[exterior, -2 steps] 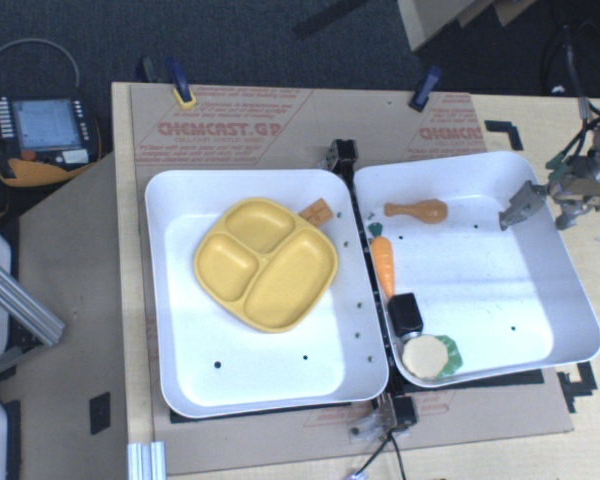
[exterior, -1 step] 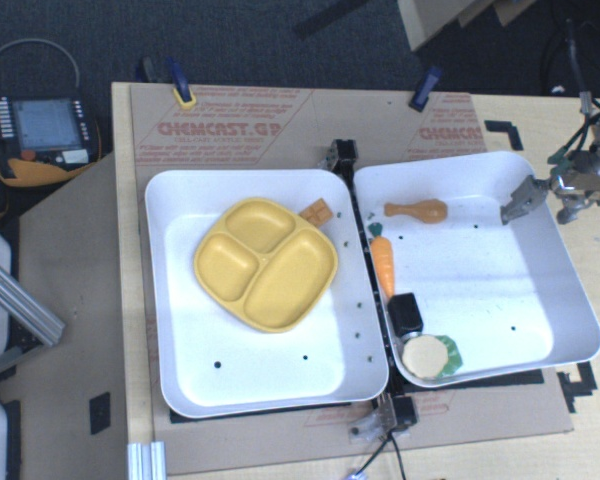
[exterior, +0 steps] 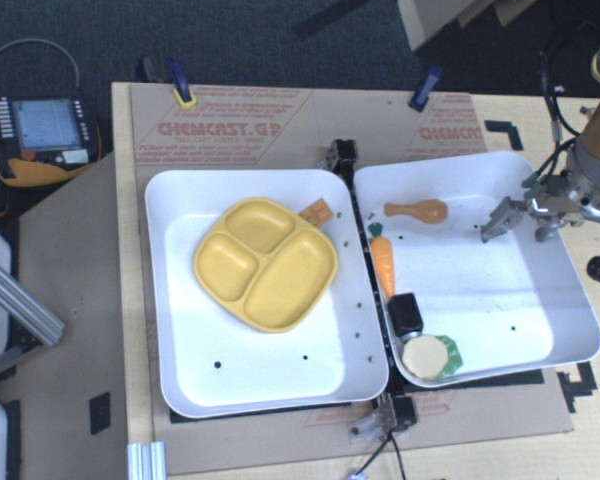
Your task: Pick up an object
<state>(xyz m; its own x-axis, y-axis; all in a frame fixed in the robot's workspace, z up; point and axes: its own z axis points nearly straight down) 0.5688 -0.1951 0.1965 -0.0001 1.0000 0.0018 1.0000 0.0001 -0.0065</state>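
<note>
Gripper [exterior: 521,223] sits low over the right bin's [exterior: 540,313] upper right part, arm reaching in from the right edge; 2 fingers spread apart, nothing between them. Right bin holds a wooden spoon-like piece [exterior: 417,210] near the top, a carrot [exterior: 382,264] along the left wall, a black block [exterior: 405,314] below it, and a round cream disc with green edge [exterior: 429,356] in the lower left corner. Left bin [exterior: 270,378] holds a yellow divided plate [exterior: 266,263] with a small brown block [exterior: 316,211] touching its upper right rim.
</note>
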